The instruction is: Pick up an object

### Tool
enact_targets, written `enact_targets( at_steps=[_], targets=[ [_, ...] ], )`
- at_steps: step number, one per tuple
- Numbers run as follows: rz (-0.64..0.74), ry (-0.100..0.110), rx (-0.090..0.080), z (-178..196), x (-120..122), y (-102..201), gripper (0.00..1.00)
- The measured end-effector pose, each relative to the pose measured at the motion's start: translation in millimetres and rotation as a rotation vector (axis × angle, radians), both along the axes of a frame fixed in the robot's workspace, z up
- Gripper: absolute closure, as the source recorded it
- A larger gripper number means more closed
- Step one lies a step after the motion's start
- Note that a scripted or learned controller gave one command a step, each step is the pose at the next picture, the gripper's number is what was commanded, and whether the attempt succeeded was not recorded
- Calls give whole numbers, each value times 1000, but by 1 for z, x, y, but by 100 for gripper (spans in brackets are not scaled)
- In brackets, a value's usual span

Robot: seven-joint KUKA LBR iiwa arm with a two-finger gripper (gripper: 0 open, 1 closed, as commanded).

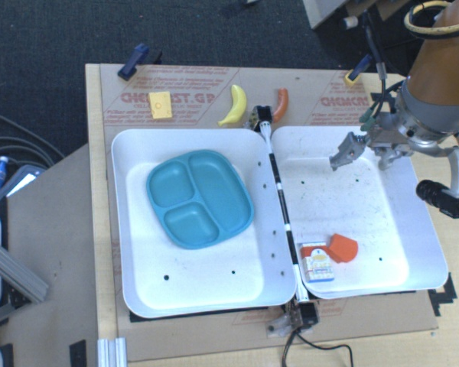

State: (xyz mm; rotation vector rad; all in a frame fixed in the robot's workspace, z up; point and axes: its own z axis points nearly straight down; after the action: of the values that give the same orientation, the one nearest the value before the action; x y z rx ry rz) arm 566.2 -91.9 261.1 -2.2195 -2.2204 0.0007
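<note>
- The pincer (344,157) is hanging over the far end of the right bin (413,281), holding nothing. Can't really tell if it's open or closed.
- The orange piece (342,248) and small card (317,264) are sitting touching near the bin's near-left corner, well apart from the pincer.
- I'd be centring over one before dropping, staying off the wall.

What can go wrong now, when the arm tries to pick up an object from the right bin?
1. The gripper hangs near the far side of the right bin, well apart from the objects, so a straight descent would probably close on nothing.
2. The orange object touches the small card, so a grasp may push one or lift both.
3. Both lie near the bin divider, which a finger might strike.
</note>
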Motion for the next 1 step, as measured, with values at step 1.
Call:
enact_targets(
  at_steps=[1],
  targets=[
    [-1, 1, 0, -122, -39, -6, 0]
  ],
)
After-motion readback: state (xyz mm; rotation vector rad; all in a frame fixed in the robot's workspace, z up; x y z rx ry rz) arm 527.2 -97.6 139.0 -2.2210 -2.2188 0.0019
